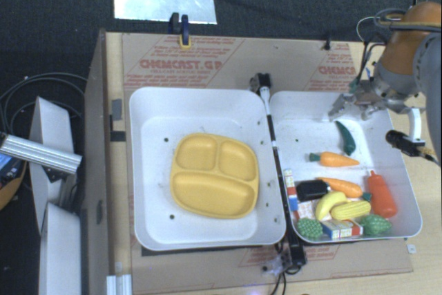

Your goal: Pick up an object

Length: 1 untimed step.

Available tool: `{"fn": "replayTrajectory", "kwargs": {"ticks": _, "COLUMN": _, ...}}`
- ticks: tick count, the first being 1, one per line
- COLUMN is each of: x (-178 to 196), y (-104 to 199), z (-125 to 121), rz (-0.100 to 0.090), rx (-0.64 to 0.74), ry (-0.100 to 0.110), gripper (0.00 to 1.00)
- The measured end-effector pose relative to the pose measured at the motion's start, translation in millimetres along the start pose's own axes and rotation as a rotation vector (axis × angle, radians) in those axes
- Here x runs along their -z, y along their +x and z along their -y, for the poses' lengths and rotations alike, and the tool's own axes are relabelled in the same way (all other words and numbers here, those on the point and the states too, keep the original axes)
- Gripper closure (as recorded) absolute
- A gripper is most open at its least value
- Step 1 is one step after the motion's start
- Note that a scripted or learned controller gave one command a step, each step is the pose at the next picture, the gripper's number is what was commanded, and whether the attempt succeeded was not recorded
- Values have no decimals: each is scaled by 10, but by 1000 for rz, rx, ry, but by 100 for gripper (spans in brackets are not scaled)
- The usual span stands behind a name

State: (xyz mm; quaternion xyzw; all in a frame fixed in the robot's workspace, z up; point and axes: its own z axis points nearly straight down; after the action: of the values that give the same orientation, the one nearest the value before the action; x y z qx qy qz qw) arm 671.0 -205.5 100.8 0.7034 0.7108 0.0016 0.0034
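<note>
The right bin (304, 122) holds a heap of toy food. A dark green pepper (345, 137) lies nearest the far wall, with an orange carrot (335, 159) just below it. Further forward lie a second carrot (343, 186), a red bottle (381, 194), a banana (328, 204), a corn cob (351, 209) and a black block (312, 188). My gripper (353, 108) hangs over the bin's far right corner, just above the green pepper. Its fingers are spread open with nothing between them.
A yellow divided plate (214, 175) sits in the left bin (155, 148). Broccoli pieces (309, 228) and a small box (342, 230) crowd the right bin's front edge. A black clip (262, 83) marks the ridge between the bins.
</note>
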Motion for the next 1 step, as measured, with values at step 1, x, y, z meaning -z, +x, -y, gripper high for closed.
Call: {"fn": "replayTrajectory", "kwargs": {"ticks": 1, "x": -160, "y": 383, "z": 536, "rz": -3, "rx": -9, "ry": 6, "gripper": 0}}
